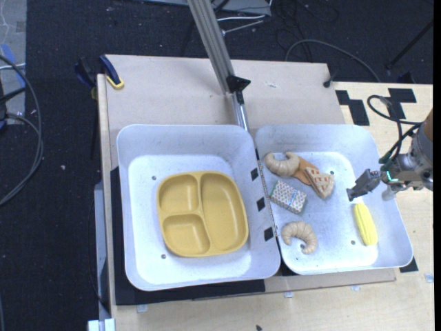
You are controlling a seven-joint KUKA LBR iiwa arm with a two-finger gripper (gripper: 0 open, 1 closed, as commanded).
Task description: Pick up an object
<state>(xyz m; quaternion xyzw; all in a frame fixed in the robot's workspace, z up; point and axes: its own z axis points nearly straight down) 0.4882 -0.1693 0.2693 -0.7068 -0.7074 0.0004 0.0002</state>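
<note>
Seen from above at a slant: pale tabletop (179, 92) carrying two shallow white bins side by side. Landmark for everything below: the yellow corn cob (364, 223), lying lengthwise near the right wall of the right bin (344, 140).

Just above and slightly left of the corn cob, the hand (363, 183), dark, reaching in from the right on the grey arm (417, 161); poised close over the bin floor, apart from the corn cob and touching none of the food. Nothing visible between the fingers; open or closed, cannot tell at this size and angle.

Left of the corn cob, across bare bin floor, a croissant (300, 234) low in the bin. Up and left of the corn cob, a small checkered sandwich block (288, 195). Higher still, a second croissant (283, 163) touching an orange pizza slice (315, 178), the slice being the nearest of that group to the hand. Open floor between the hand and the corn cob, with no item in the way.

Far left of the corn cob, the left bin (138, 150) holding a yellow three-compartment plate (202, 213). Well above and left, a slanted metal pole (211, 33) ending at the seam between the bins. Far upper left, a blue and yellow clamp (110, 72) at the tabletop corner. Black cables (386, 105) looping above the arm.
</note>
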